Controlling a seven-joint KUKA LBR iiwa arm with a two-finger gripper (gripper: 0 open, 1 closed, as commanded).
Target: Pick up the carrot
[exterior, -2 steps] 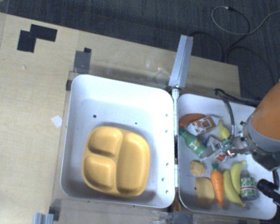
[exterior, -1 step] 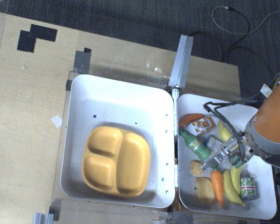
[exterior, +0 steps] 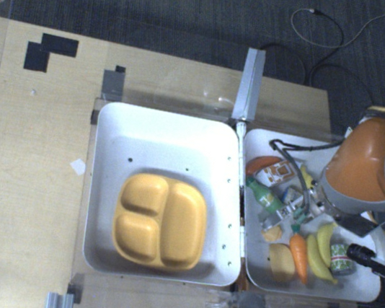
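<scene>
My fingers [exterior: 298,210] hang over the right bin [exterior: 367,292]; whether they are spread I cannot tell. The carrot [exterior: 299,256] lies just below, wedged between a banana [exterior: 324,251] and potato [exterior: 280,261], so I may snag a neighbour instead.

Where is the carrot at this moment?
In the camera view the carrot lies in the right bin, near its front edge, between a pale round item on its left and the banana on its right.
</scene>
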